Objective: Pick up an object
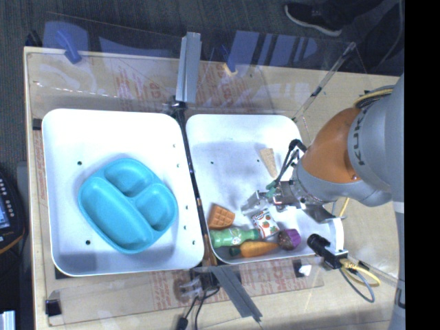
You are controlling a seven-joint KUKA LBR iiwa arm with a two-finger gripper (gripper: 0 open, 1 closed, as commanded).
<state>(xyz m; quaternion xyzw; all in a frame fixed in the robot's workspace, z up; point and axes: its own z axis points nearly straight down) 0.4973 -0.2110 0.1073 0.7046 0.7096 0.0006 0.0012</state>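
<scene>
At the near edge of the counter point(137, 284), the front rim of the right bin point(234, 126) is crowded with small toys, and that bin is taken as the landmark here. Along its front wall a green bottle point(232, 237) and an orange carrot point(259, 249) are laid side by side, with a purple piece point(289, 238) at their right end, a waffle-like wedge point(221, 216) just behind the bottle, and a small red and white packet point(265, 222) behind the carrot. A tan wedge point(268, 159) is set apart toward the back of the bin. The claw point(265, 199) is lowered inside the bin, directly above the packet; whether it is wide or narrow cannot be told, and nothing is seen held. The left bin point(62, 126) is occupied by a blue divided plate point(128, 203). The packet is judged the likely target; a straight descent centred on it is advised, so that the neighbouring carrot and bottle are not nudged.
</scene>
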